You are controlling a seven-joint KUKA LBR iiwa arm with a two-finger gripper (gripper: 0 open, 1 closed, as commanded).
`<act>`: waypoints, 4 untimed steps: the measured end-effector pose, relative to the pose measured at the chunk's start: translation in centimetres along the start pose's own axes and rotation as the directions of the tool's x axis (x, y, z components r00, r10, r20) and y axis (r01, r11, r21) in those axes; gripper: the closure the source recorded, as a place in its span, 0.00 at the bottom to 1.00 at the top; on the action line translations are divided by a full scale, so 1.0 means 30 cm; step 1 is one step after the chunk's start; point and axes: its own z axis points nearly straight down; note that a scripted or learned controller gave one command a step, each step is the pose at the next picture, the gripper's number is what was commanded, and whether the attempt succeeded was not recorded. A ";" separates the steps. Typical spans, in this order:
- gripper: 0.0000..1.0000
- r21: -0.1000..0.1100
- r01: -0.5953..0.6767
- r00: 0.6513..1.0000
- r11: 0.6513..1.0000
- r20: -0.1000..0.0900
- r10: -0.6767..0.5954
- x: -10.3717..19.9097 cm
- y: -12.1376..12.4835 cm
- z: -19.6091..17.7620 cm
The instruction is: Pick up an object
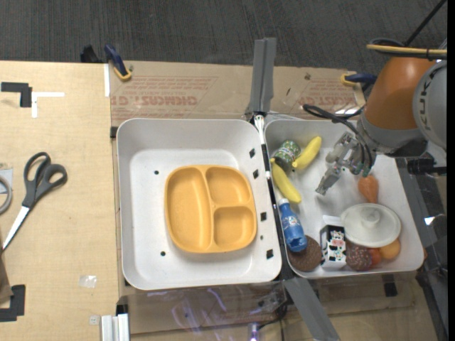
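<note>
Nearest the lens, along the lower rim of the right bin (409,212), sit a brown cookie (307,258), a small cow-print carton (334,247) and a dark red ball (360,258). By size, the left bin (135,212) comes first, bearing a yellow divided tray (211,208) at its middle. Next is the right bin, crowded with candidates: a white lidded bowl (370,222), two bananas (286,183) (307,153), a blue bottle (291,226), a green can (287,151), an orange carrot-like piece (368,188) and an orange fruit (389,250). Scissors (32,183) lie on the bench (57,261), well apart. The gripper (328,183) hangs over bare floor between the bananas and the carrot piece (probably lined up for a descent), its fingers slightly parted and clasping nothing; no object is lifted yet.
</note>
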 end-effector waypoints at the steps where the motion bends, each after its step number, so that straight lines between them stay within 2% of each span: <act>1: 0.00 0.001 -0.099 0.995 0.995 -0.001 0.099 0.015 0.184 0.001; 2: 0.00 0.005 -0.203 0.979 0.979 -0.003 0.203 0.018 0.216 0.004; 3: 1.00 0.004 -0.200 0.980 0.980 0.001 0.200 0.015 0.218 -0.030; 4: 1.00 0.001 -0.253 0.967 0.967 0.000 0.253 0.092 0.357 -0.412</act>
